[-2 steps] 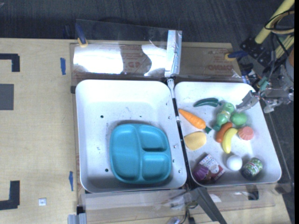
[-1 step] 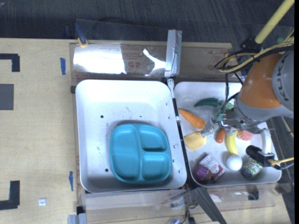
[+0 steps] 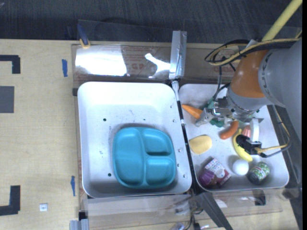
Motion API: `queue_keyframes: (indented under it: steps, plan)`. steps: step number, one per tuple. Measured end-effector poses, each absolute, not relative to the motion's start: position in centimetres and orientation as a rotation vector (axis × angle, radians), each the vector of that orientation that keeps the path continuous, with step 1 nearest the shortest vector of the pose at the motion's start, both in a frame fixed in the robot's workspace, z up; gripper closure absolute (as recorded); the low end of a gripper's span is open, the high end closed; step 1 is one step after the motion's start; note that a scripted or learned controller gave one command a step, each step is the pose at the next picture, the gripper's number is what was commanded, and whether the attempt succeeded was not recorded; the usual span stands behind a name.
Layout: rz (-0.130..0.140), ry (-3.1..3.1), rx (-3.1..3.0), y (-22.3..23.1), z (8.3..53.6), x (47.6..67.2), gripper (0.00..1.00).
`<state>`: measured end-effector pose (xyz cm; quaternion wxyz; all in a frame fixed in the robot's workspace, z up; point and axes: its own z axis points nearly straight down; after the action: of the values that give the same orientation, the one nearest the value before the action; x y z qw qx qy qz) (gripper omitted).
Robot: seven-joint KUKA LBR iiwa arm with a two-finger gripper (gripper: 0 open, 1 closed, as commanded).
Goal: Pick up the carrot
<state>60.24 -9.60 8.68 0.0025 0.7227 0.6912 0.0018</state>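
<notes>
Orange carrot (image 3: 192, 111) lies unlifted in the right bin (image 3: 278, 178); the hand (image 3: 214, 116) hovers beside it, grip unclear, so picking remains.

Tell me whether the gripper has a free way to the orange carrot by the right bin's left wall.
Probably yes: the orange carrot lies uncovered, apart from the yellow potato-like lump, with the gripper just beside it.

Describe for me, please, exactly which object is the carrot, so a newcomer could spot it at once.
Look in the right-hand white bin, the one the arm reaches into. Near its upper left corner, beside the divider and just left of the gripper, lies the carrot. It is a plain orange tapered piece, above the pale yellow potato-like lump.
</notes>
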Motion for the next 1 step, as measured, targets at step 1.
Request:
queue_keyframes:
  steps: [1]
  plan:
    - [0.002, 2.287, 2.150, -9.19, 8.59, 64.87, 0.00]
